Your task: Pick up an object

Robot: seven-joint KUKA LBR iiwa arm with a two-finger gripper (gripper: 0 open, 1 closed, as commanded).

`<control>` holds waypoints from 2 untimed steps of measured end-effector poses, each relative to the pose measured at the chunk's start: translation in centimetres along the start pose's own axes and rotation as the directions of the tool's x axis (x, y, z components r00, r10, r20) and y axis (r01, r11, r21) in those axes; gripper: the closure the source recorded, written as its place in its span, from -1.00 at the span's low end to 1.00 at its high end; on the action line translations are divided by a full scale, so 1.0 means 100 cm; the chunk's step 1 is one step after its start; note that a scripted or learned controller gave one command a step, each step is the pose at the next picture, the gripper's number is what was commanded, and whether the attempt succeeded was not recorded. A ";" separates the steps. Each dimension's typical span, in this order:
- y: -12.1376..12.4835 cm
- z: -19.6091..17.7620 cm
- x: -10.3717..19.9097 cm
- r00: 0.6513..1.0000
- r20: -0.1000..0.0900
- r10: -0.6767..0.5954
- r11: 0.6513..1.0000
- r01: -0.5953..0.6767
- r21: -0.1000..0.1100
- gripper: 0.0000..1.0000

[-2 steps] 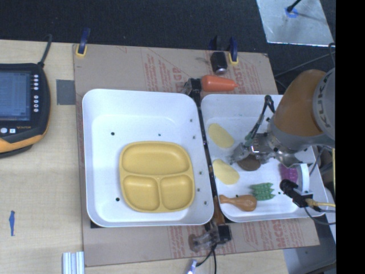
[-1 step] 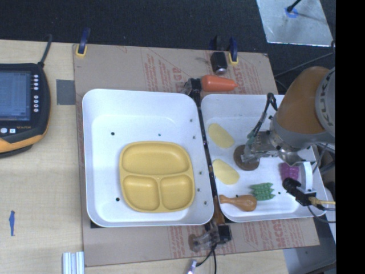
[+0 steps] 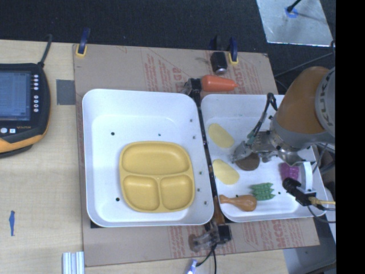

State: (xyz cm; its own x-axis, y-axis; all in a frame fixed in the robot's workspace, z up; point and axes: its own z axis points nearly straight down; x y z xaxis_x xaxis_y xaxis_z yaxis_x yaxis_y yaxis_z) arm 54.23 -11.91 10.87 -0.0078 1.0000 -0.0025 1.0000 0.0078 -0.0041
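Camera view: gripper low in the right bin, over a brown round piece

Camera view looks down at a slant on two white bins, and the gripper [image 3: 249, 151] sits low inside the right bin [image 3: 245, 104], its metal tip right at a brown round object [image 3: 248, 164]. Whether that piece is pinched cannot be told; the fingers merge with the wrist hardware and their spacing is unclear. Just left of the tip lie two pale yellow pieces: one yellow slice [image 3: 220, 135] slightly above it and a second yellow piece [image 3: 225, 172] slightly below. Below the gripper, toward the bin's near wall, a green toy vegetable [image 3: 263, 191] lies beside a tan drumstick-shaped toy [image 3: 239, 201]. To the right of the tip, under the arm's body, a purple object [image 3: 289, 170] shows partly. The grey arm [image 3: 302, 110] with its orange band rises away to the right.

Farther left of the gripper, past the divide between the bins, the left bin [image 3: 100, 113] holds a yellow divided plate [image 3: 157, 175] lying flat with three compartments. Above the gripper, outside the bins, an orange carrot-like toy [image 3: 215, 84] rests on the cardboard sheet [image 3: 142, 67]. Far to the left, a handheld control pendant [image 3: 21, 108] lies on the wooden bench [image 3: 34, 210]
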 end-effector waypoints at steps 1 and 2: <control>0.000 -0.010 -0.001 1.000 0.002 -0.003 1.000 0.003 0.001 1.00; 0.000 -0.010 -0.001 1.000 0.002 -0.003 1.000 0.003 0.001 -1.00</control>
State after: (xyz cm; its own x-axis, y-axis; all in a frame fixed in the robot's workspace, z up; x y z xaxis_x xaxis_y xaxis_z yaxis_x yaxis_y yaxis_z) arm 54.23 -11.99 11.88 -0.0111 0.9999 -0.0043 0.9999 0.0111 -0.0048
